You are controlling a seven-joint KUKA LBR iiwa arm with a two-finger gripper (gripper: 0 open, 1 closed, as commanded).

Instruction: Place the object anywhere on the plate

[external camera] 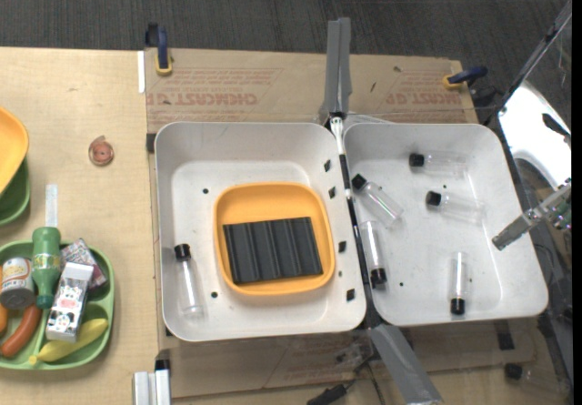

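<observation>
Rightward, gripper (515, 232) over bin edge, grip state unclear, vial (457, 283) just left, plate (273, 197) well apart.

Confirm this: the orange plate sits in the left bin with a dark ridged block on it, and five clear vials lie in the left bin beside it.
Not quite. The camera view shows one clear vial in the left bin beside the orange plate; the other five lie in the right bin. The dark ridged block is on the plate.

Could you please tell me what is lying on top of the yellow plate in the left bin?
A dark ribbed rectangular slab lies flat on the yellow plate, covering its middle; the plate surface beneath it is hidden.
</observation>
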